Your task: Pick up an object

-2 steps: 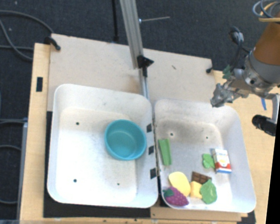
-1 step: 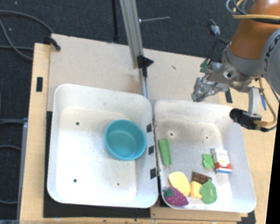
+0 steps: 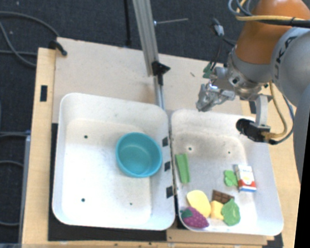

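Hovering gripper (image 3: 207,102) above the far edge of the right bin (image 3: 262,162), apparently holding nothing; finger spread impossible to tell. Approaching, not yet grasping. Candidates lying in that bin: green stick (image 3: 182,168) by the left wall, purple grapes (image 3: 194,217) near the front corner. Needing next: descending over one item.

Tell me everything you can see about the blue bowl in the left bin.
The blue bowl is a round, teal-blue bowl, smooth like plastic, standing upright with its opening up and nothing visible inside. It sits on the floor of the left bin, right of the middle, touching no other object. The green stick lies in the neighbouring bin, apart from it.
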Controlling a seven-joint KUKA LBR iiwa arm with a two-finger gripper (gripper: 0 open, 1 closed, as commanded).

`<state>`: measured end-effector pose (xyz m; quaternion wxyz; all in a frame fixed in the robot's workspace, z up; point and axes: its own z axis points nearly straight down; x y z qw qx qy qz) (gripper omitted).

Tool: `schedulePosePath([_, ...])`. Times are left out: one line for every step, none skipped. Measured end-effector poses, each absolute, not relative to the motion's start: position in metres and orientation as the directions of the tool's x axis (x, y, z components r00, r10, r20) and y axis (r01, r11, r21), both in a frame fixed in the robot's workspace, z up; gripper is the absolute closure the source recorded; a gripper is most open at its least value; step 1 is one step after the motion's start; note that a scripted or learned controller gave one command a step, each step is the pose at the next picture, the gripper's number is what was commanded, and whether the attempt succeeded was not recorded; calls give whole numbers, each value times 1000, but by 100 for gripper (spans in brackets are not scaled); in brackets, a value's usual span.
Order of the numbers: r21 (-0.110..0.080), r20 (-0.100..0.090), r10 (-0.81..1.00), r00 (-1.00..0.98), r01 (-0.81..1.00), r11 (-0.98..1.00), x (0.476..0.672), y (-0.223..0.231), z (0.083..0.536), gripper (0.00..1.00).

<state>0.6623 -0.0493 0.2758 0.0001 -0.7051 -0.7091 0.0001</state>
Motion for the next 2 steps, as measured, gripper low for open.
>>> schedulePosePath([-2,0,1000,-6,1000,6,668,10,260,100])
schedulePosePath([1,1,1000,-7,1000,7,675,60,260,100])
